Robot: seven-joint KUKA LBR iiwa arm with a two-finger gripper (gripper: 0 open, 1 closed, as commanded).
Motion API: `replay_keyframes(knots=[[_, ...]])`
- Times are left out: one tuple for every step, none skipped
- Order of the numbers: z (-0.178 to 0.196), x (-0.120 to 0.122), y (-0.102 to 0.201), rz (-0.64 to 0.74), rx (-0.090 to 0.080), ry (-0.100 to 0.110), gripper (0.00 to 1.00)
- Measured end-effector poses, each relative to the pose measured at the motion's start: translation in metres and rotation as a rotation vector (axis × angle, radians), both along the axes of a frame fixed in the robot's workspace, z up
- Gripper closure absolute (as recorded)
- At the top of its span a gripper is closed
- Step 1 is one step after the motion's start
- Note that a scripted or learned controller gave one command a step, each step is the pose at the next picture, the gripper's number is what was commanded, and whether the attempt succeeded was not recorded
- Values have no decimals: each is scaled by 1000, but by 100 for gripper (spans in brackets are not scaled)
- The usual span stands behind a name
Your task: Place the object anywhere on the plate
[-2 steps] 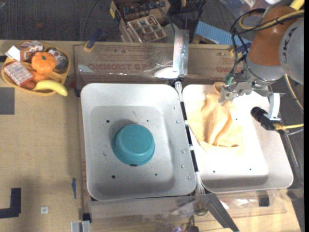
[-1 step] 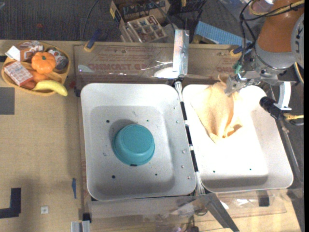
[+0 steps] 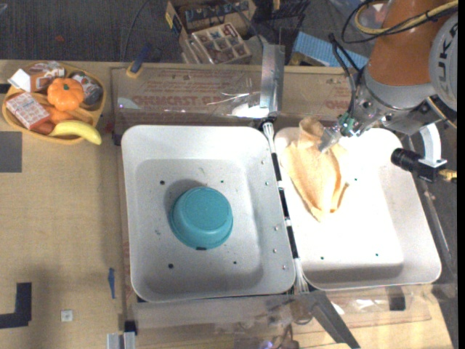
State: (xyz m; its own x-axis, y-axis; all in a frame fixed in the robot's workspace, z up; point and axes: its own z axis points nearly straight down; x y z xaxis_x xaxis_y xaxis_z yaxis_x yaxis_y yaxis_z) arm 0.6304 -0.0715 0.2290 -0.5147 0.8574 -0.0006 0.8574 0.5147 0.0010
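From the camera view, the arm (image 3: 407, 42) comes in from about two o'clock and its gripper (image 3: 331, 138) pinches the top end of the yellow cloth (image 3: 314, 171), which hangs and drapes along the right bin's (image 3: 392, 260) left side. The teal plate (image 3: 202, 217) sits upside-down in the left bin (image 3: 145, 158), at about eight o'clock from the cloth, well apart.

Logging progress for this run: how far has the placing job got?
Done: little. The teal plate lies upside down in the left bin with nothing on it. In hand: the gripper is down at the top of the yellow cloth in the right bin; whether it has a grip cannot be told. Left: lift the cloth, carry it across, set it on the plate.
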Motion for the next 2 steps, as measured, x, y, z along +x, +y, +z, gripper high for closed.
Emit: replay_keyframes(knots=[[8,-16,52,401,0,-1,100],[2,-16,103,800,-1,-2,100]])
